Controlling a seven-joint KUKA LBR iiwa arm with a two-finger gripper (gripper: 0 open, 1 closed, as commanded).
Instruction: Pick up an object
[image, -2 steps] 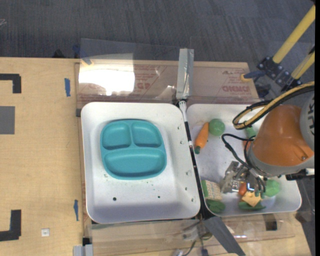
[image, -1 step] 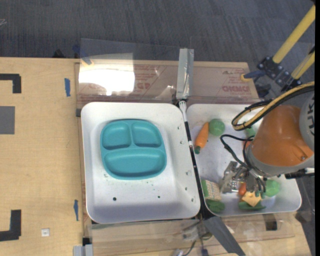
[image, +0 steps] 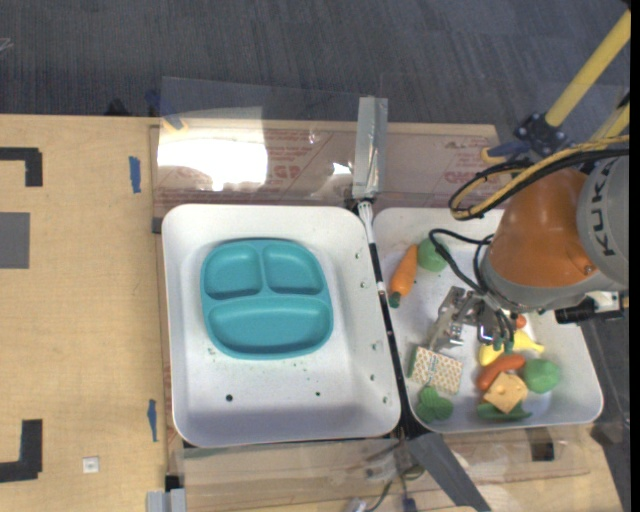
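My grey arm with its orange band reaches in from the right and hangs over the right shallow white bin. My metal two-finger pincer points down toward the middle of that bin, and I cannot tell how far apart its tips stand; nothing visibly sits between them.

Just near of the pincer lies a pale speckled square cracker, flat on the bin floor, tilted a little, with a dotted surface and tan edges. Touching its near edge is a small green rounded toy vegetable.

To the far left in the same bin lies an orange toy carrot with a green leafy top, slanting along the bin's left wall. To the right of the pincer a heap of small toy foods gathers: a yellow piece, an orange-red piece, a tan cheese-like cube and a green ball, close together and partly overlapping.

The left shallow white bin carries a teal plastic divided plate with three compartments, lying flat at its centre.
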